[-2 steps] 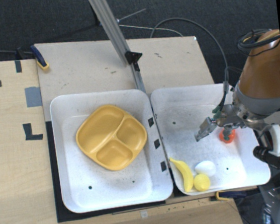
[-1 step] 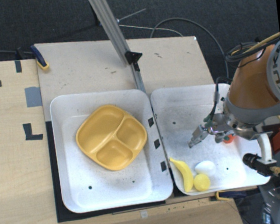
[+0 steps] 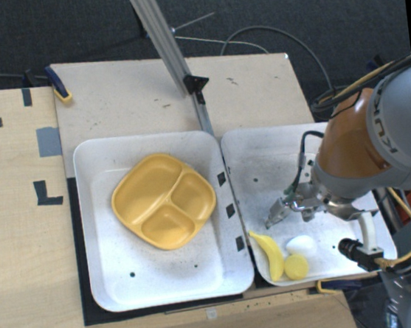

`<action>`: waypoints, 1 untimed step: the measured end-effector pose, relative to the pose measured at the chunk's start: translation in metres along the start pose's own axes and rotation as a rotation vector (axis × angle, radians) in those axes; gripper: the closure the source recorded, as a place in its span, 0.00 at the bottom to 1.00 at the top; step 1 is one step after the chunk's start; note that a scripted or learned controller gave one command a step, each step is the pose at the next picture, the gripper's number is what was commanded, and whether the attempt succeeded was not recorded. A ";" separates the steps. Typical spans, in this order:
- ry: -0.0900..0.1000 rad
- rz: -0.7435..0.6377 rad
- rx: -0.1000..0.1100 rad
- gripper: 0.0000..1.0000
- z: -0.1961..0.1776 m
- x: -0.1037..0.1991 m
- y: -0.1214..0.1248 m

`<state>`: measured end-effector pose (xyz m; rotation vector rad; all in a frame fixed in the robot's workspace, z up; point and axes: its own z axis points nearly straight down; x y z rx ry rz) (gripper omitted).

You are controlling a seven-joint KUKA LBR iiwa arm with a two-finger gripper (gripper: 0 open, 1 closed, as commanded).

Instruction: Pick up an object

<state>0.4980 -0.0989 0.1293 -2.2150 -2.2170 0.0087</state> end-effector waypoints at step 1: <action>0.001 -0.002 -0.004 1.00 -0.013 0.001 0.001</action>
